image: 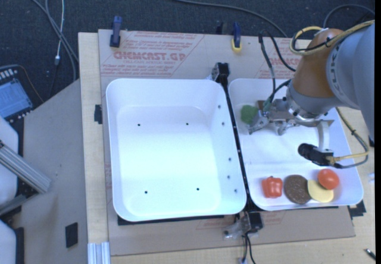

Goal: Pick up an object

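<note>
My gripper (pixel 267 126) hangs over the upper left part of the right bin (pixel 351 191), on the grey arm that reaches in from the right. Its two fingers stand apart, open, and nothing shows between them. A small green object (pixel 248 113) lies just up and left of the left finger, close beside it. Along the bin's front edge sit a red pepper (pixel 272 187), a brown round patty (pixel 296 189), a yellow piece (pixel 322 194) and a red tomato (pixel 328 178).
The left bin (pixel 172 150) lies next to the right one, with a black divider between them. A black cable fitting (pixel 313 153) hangs from the arm above the tomato. Clamps and cables sit at the board's back edge.
</note>
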